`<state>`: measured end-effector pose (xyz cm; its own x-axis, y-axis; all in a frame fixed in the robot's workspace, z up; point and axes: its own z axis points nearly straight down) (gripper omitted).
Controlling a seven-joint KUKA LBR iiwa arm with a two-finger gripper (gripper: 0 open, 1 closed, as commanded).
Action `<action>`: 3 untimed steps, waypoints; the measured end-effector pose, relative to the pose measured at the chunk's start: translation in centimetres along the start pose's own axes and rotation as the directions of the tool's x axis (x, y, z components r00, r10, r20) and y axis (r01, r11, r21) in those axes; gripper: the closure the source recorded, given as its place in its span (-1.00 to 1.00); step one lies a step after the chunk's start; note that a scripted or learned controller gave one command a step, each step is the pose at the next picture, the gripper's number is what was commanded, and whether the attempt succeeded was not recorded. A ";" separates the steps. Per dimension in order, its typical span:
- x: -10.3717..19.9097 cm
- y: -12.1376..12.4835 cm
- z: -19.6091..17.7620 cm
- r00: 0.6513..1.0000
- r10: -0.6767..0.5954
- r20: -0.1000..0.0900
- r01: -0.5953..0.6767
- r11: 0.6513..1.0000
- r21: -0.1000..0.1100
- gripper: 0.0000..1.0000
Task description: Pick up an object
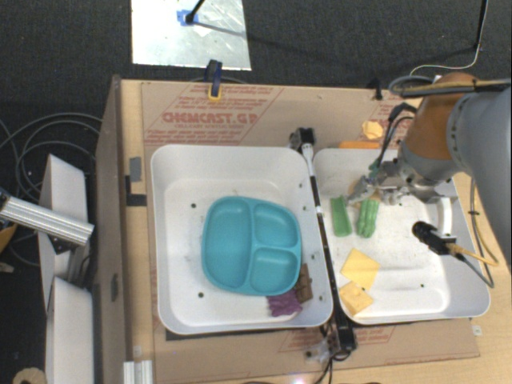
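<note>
We judge the pick unfinished. The shallow white right bin (464,294) has open floor along its near wall. Our grey arm's gripper (374,189) hovers at its far end above two green plastic sticks (356,215); its grasp we cannot tell.

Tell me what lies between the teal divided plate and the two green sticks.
In the camera view, the bins' adjoining white walls run between the teal divided plate in the left bin and the two green sticks in the right bin.
</note>
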<state>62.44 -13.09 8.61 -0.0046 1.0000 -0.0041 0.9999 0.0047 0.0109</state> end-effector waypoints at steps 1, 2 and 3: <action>0.2 -7.0 0.2 1.000 0.006 -0.005 -0.006 1.000 0.016 -1.00; 3.0 4.3 0.0 1.000 -0.006 -0.003 0.006 1.000 -0.003 -1.00; 3.0 0.0 0.2 1.000 0.004 -0.004 -0.004 1.000 0.012 -1.00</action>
<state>62.44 -10.12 8.45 -0.0007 1.0000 -0.0003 1.0000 0.0007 -0.0008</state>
